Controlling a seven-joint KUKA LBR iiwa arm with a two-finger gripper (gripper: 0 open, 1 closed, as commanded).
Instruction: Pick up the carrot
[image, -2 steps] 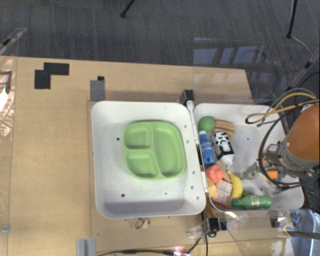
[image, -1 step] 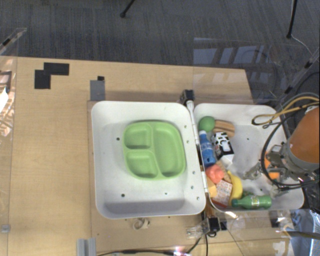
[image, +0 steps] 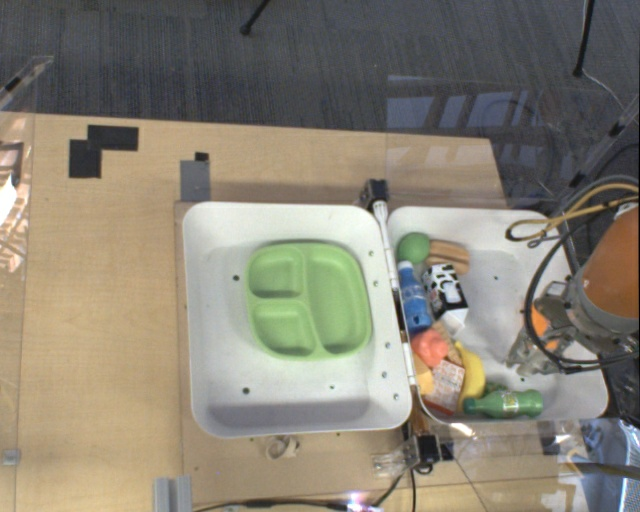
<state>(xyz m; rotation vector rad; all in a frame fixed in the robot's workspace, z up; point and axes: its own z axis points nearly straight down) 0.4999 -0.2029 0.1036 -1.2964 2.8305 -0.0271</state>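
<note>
- My claw (image: 528, 362) sits low over the right bin (image: 500, 245), near its right wall, under my grey wrist and orange band; cables cross it.
- Claw state: I cannot tell how it stands, nor whether it has hold of anything. Wrist and cables cover that part.
- Carrot (image: 538, 322): a small orange patch shows just left of my wrist, above the claw, in the right bin. Mostly hidden by my arm; I cannot tell whether it touches the claw.
- My arm is cut off by the right edge of the view.
- Bins counted: two, white, side by side on the table (image: 110, 330).
- Left bin (image: 215, 400): one green divided tray (image: 305, 300), three compartments.
- Right bin, along its left wall, one each: green ball (image: 412, 247), blue bottle (image: 412, 300), black-and-white item (image: 447, 285), pink piece (image: 434, 347), yellow banana shape (image: 472, 372), green bottle (image: 503, 404) lying on its side at the near edge.
- These crowd and overlap; where the pink and yellow pieces meet is hard to make out.
</note>
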